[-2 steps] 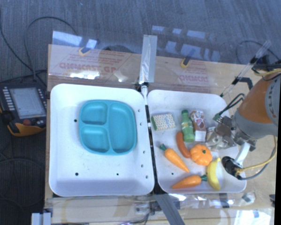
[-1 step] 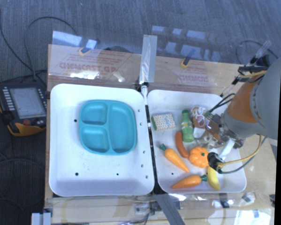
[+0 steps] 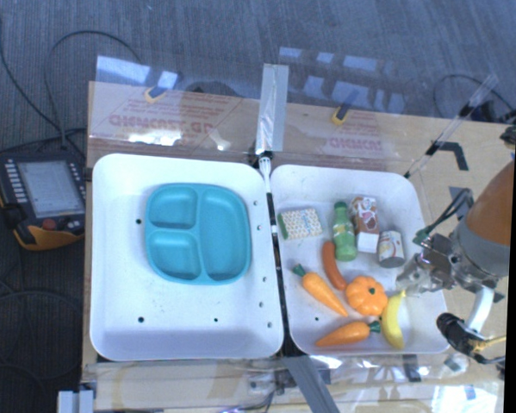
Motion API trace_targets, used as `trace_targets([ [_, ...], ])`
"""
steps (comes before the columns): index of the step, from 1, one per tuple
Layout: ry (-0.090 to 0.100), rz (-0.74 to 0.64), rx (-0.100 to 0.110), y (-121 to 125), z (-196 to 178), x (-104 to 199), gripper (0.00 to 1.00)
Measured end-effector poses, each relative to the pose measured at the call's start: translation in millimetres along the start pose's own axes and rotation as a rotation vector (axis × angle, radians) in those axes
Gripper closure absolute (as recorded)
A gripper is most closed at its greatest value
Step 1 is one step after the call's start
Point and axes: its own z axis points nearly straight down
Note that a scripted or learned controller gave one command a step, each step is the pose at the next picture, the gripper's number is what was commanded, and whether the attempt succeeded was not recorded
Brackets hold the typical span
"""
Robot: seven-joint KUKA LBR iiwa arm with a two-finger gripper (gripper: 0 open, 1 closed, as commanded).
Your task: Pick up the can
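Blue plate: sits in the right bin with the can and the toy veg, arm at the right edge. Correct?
Not quite. The camera view shows the blue plate alone in the left bin. The can and the toy veg lie in the right bin, and the arm is at the right edge, as you said.

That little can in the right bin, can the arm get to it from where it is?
Probably yes. The can lies near the bin's right side, close to the gripper, open from above, though a small box sits against its left.
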Motion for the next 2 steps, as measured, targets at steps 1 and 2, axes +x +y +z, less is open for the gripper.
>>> trace_targets([
  [1, 0.0, -0.242, -0.003, 3, -23, 3, 1.0],
  [2, -0.003, 0.161, -0.003, 40, -138, 18, 1.0],
])
